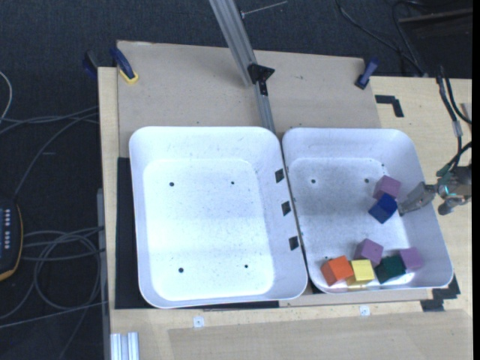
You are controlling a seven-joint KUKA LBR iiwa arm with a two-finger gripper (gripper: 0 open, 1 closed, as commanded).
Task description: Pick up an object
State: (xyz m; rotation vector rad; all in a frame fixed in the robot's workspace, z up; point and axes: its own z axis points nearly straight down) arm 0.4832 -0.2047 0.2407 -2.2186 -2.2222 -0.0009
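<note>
You are at the approach step: the gripper (pixel 417 198), jaw state unclear, sits at the right bin's (pixel 330 142) edge beside the blue block (pixel 382 208); next, lower over it.

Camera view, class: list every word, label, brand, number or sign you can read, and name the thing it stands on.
No text can be read anywhere in this view.
The blocks, such as the blue block and the orange block, have plain faces.
The right bin and left bin carry only dark dots and small black clips.
The device at the left edge has small marks, too blurred to read.
</note>
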